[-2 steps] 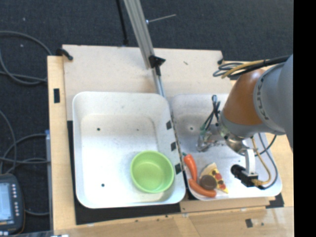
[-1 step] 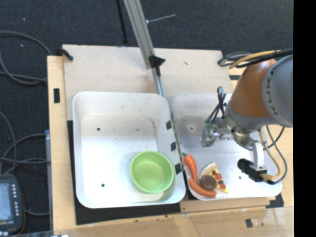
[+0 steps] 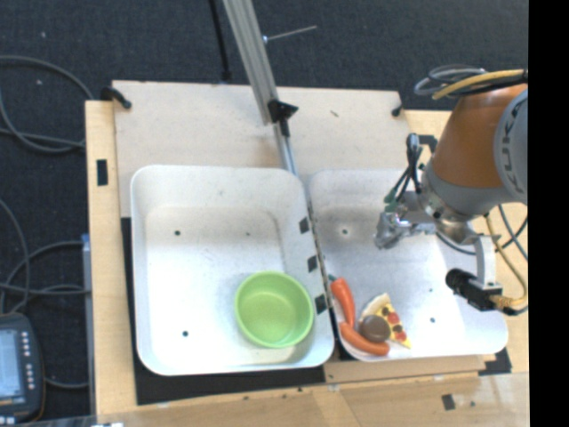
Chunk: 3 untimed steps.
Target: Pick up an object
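- Nearest the camera, at about 5 o'clock in the right bin (image 3: 462, 327), there's a little pile of toy food jammed into the front-left corner: an orange carrot (image 3: 343, 297) running along the left wall, a hot dog (image 3: 364, 341) lying across the front, a pizza slice (image 3: 387, 314) with a brown round thing (image 3: 374, 328) sitting on it. They touch and overlap, so my guess is a clean grab on any one is awkward, with the walls crowding it on two sides.
- Just over the divider, at about 6 o'clock in the left bin (image 3: 169, 238), the green bowl (image 3: 274, 308) stands upright, mouth up, close to the front-right corner. It has room around it except toward the wall. The rim looks like the only thing to pinch, judging from here.
- Further back, around 2 o'clock in the frame, the gripper (image 3: 391, 229) hangs over the back half of the right bin, well apart from the food pile and over bare bin floor. It's small and dark against the wrist, so I honestly can't tell whether the pincer is apart or together; nothing shows in it.
- Behind it, the orange band (image 3: 476, 140) of the arm comes in from 3 o'clock.
- Nothing's picked yet, I'd say.
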Tool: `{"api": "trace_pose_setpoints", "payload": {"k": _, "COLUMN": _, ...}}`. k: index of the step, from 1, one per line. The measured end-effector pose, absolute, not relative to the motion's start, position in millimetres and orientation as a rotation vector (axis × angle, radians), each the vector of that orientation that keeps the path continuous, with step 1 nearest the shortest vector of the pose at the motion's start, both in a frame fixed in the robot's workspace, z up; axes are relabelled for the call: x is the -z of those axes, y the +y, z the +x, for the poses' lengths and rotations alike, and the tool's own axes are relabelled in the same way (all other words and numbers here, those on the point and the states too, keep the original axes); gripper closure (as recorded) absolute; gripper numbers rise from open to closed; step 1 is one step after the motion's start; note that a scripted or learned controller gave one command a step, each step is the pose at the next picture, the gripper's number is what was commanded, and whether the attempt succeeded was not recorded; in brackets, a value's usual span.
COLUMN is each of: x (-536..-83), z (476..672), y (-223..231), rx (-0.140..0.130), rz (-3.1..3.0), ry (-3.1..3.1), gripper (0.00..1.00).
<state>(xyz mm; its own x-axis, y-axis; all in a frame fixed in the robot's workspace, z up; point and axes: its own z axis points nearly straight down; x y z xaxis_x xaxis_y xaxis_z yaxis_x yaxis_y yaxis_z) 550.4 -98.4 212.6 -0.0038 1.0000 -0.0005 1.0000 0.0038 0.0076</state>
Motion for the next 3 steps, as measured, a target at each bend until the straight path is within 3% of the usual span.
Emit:
{"api": "trace_pose_setpoints", "payload": {"k": 2, "x": -221.4, "z": 536.1, "y": -4.4, "rx": -0.002, "rz": 2.214, "ry": 2.231, "gripper": 1.0}}
{"api": "trace_pose_setpoints", "payload": {"k": 3, "x": -225.5, "z": 540.0, "y": 58.6, "rx": -0.004, "rz": 2.211, "ry": 2.233, "gripper": 1.0}}
